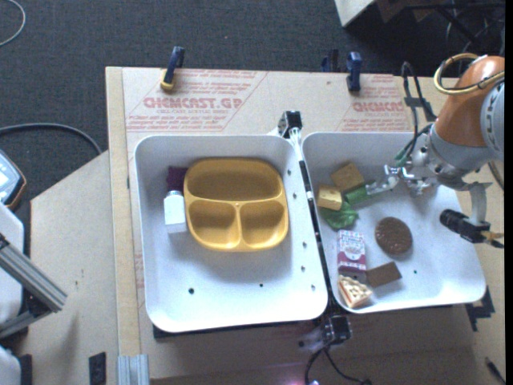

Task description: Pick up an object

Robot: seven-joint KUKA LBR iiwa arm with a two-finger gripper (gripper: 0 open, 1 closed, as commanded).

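Sitting in the right bin: green object (pixel 349 204), beside a yellow block (pixel 329 198) and a tan block (pixel 348 176)
Gripper (pixel 393 176): low over the right bin (pixel 457 283), just right of the green object; grip cannot be told
Nearby: brown disc (pixel 393 236), red-and-white packet (pixel 351 251), brown bar (pixel 383 275), wedge (pixel 355 293)
Arm (pixel 469 127): reaches in from the right
Left bin (pixel 156 287): yellow divided tray (pixel 236 204), white bottle (pixel 175 212) touching its left edge

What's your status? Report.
Gripper low in right bin, grip unclear. Green object at its tip. Tan blocks crowd alongside.
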